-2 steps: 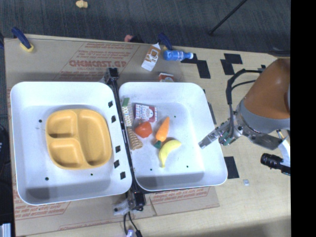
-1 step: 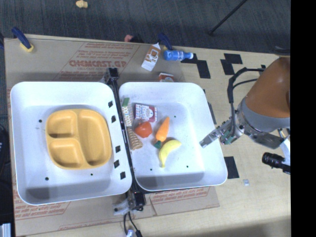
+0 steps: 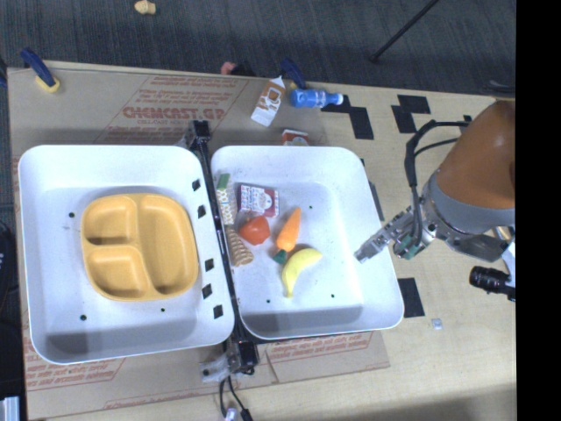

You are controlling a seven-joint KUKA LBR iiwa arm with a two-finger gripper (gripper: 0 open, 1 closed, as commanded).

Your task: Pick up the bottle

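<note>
- Bottle [image 3: 314, 99]: blue, on its side on the bench, outside both bins, just past the right bin's [image 3: 372, 191] far rim at 12 o'clock. Cap end seems to point toward 3 o'clock.
- A carton [image 3: 269, 102] lies just beside the bottle at its 9 o'clock; a smaller packet [image 3: 295, 136] sits between bottle and bin rim. Open bench on the bottle's 3 o'clock side, with black tape marks [image 3: 358, 119].
- Gripper [image 3: 377, 244]: at the right bin's 3 o'clock rim, over the edge, well apart from the bottle. Fingers hard to read at this angle; cannot tell whether spread or closed. Nothing visible between them.
- Arm [image 3: 478, 169]: orange band and grey wrist at the view's 3 o'clock, cables looping above.
- Right bin contents, clustered toward its 9 o'clock side: snack pack [image 3: 257, 199], tomato [image 3: 255, 230], carrot [image 3: 290, 226], banana [image 3: 298, 267], a coiled item [image 3: 239, 247]. Its 3 o'clock half is bare floor.
- Left bin [image 3: 44, 235]: yellow divided tray [image 3: 138, 246] near centre, margin all round.
- Surface: cardboard sheet [image 3: 175, 103] under the bins on a tan bench; blue clamps [image 3: 39, 70] at the far edge.
- Beyond: dark carpet [image 3: 263, 16], a small yellow scrap [image 3: 145, 7] at 11 o'clock.
</note>
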